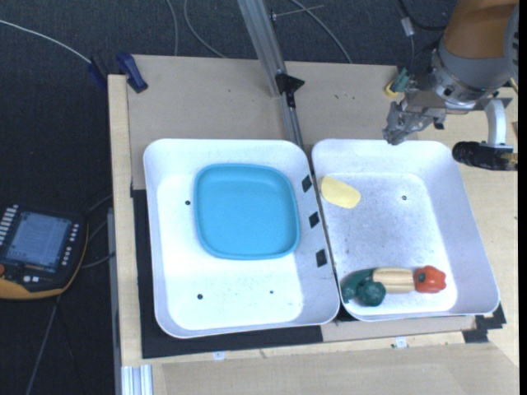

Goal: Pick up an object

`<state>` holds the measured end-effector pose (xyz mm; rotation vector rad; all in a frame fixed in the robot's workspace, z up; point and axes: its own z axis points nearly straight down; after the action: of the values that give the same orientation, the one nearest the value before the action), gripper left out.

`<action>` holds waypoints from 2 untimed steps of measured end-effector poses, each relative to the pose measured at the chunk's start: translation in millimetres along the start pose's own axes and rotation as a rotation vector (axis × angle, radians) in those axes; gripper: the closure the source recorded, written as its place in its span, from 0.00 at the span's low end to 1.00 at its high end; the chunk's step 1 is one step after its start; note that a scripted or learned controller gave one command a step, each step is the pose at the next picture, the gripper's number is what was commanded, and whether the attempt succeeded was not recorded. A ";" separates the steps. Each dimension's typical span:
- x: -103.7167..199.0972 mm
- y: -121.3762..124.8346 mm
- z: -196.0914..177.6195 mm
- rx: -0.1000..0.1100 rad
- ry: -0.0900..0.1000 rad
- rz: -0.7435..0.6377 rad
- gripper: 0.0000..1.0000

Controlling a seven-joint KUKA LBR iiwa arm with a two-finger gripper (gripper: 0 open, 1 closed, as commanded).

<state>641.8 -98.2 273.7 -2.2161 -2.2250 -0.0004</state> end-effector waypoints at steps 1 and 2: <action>43.4 1.3 12.3 -0.001 0.000 0.000 1.00; 97.0 12.5 10.7 -0.001 0.000 0.000 1.00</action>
<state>653.9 -1.1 263.1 -2.2161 -2.2260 -0.0020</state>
